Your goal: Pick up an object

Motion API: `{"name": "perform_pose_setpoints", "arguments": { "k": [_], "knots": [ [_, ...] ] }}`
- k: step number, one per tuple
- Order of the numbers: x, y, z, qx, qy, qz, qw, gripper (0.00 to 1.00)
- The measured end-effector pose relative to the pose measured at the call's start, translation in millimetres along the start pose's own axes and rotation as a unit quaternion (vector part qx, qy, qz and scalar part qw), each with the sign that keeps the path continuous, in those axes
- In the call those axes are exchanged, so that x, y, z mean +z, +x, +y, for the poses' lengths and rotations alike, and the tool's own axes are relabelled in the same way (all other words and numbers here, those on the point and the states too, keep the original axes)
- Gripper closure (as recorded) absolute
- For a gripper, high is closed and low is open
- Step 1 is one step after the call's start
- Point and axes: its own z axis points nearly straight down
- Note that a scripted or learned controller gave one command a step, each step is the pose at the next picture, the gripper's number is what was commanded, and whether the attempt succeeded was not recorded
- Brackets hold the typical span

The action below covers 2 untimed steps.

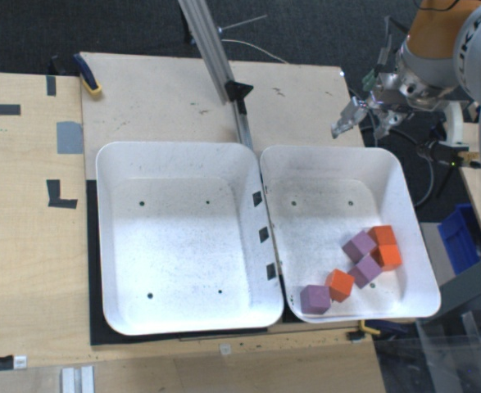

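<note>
Nearest the camera, along the bench's front edge, a small yellow-and-black clamp [363, 330] sits just below the rim of the right shallow white bin [404, 188].

Contents of the right bin, near corner:
- One purple foam cube [315, 299] lies closest to the front rim.
- One small orange foam cube [340, 284] touches it on the right.
- A second purple block [367, 269] sits just beyond, touching a third purple block [358, 246].
- A larger orange block [385, 246] lies against these two purple blocks, near the bin's right wall.

All five pieces form one tight cluster; each is hemmed in by a neighbour on at least one side.

The left shallow white bin [109, 219] stands side by side with the right bin, their rims touching along a central divide marked by small black tabs [263, 234].

Beyond the bins, a slanted grey aluminium rail [210, 43] runs from the top of the view down to the junction of the two bins. A blue-and-yellow handled tool [88, 74] lies at the far-left corner of the pale board.

Farthest back, at upper right, the two-finger gripper [356, 118] hangs outside the right bin's far rim, well apart from the cluster, with nothing between its fingers. How far the fingers are spread cannot be told. The grey arm with orange band [437, 23] rises behind it.
</note>
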Motion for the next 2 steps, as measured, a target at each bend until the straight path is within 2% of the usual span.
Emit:
{"name": "perform_pose_setpoints", "arguments": {
  "k": [1,2],
  "knots": [
    [-34.5,4.0,0.6,0.0,-0.003,0.0,1.0,0.0],
    [-34.5,-21.0,-36.9,0.002,0.0,0.0,1.0,0.0]
  ]
}}
